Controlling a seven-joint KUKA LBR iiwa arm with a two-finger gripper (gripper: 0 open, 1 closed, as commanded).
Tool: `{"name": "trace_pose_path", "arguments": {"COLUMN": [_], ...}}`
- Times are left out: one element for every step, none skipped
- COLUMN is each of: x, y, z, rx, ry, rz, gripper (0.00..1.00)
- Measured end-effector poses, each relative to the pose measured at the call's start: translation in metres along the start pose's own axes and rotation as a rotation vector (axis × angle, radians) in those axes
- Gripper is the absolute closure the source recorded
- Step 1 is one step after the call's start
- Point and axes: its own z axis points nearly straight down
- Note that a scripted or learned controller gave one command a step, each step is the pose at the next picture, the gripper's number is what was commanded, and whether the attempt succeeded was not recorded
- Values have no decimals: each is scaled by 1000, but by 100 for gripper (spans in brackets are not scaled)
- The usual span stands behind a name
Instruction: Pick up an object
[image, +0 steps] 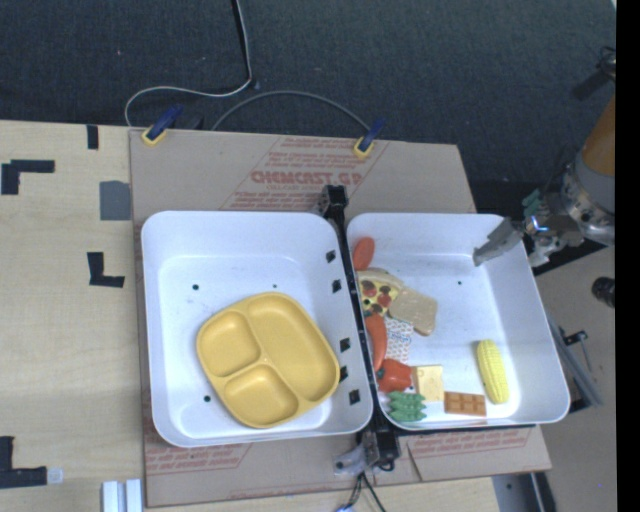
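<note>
Lying near the right wall of the right bin, the toy corn is judged light, hard and a bit slippery, best pinched across its middle, while nothing is held by the gripper at the far-right rim.

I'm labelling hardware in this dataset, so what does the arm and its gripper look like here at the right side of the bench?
At the view's right edge, the arm shows an orange band above a rounded grey metallic wrist. Below the wrist sits a cluster of darker fittings with a small blue spot. From there the gripper juts out as a slim, flat grey finger. Markings are too small to tell.
</note>
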Motion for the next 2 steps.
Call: {"name": "trace_pose_path", "arguments": {"x": [72,59], "y": [21,-6], "z": [101,181], "rx": [9,-7], "ry": [5,1], "rz": [-6,6], "gripper": [0,0]}}
